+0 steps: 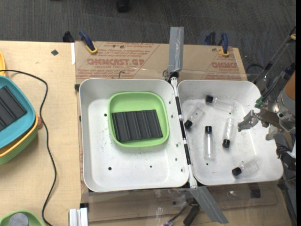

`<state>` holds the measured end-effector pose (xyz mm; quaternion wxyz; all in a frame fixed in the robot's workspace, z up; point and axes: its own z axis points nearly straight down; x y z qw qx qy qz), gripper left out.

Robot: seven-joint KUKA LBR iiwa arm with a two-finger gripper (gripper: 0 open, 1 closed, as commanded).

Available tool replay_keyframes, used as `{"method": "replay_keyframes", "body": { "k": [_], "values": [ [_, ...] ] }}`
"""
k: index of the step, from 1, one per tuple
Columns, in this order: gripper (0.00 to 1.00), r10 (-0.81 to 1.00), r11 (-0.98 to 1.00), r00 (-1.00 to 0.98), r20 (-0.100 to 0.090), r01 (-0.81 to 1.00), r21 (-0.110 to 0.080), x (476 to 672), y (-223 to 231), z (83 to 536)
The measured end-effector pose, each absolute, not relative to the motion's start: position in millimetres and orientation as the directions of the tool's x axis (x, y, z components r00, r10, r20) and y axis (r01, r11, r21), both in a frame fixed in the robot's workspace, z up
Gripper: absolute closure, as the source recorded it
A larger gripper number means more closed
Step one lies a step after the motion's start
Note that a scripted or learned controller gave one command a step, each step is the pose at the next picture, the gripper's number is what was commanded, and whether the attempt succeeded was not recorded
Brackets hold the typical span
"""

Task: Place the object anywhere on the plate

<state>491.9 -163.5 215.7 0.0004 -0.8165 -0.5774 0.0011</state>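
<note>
A green square plate (118,105) sits in the left bin (94,164) with a dark ribbed mat (137,125) lying on it. Several clear vials with black caps lie scattered in the right bin (263,173), among them a vial (207,142) near the middle, a vial (227,131) beside it and a vial (244,167) at the front. My gripper (258,129) hangs over the right bin's right side, above the floor and right of the middle vials. Its fingers (247,123) are open with nothing between them.
Two more vials (194,115) (221,102) lie toward the right bin's back left. A divider rim (181,126) separates the bins. Stacked teal and green dishes (14,121) and a black cable (47,140) lie on the wooden bench at left.
</note>
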Motion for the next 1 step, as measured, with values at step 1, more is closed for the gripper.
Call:
{"method": "replay_keyframes", "body": {
  "k": [1],
  "values": [
    [0.00, 0.787, -0.617, 0.617, -0.003, 0.787, -0.001, 477.9, -173.2, 264.0]
  ]
}}
